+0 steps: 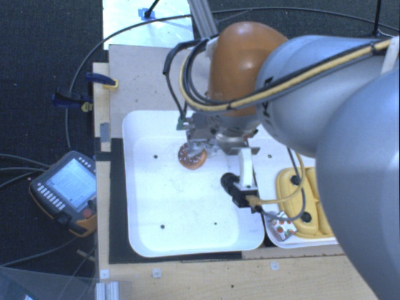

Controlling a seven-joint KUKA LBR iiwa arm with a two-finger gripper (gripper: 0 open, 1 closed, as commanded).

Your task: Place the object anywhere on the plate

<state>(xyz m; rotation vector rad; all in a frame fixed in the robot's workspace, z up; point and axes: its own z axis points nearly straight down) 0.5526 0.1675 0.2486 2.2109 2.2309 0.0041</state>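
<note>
A grey robot arm with an orange band reaches in from the right of the frame, its end effector (199,144) hanging low over the left white bin (147,224) near frame centre, directly above a small round brown object (192,157) that lies on the bin floor; whether it is apart or clamped cannot be told. The yellow plate (299,208) sits in the right bin at lower right, largely hidden by the arm. This looks like the pick-up step, so next comes a secure grasp, a lift, then travel right to the plate.
</note>
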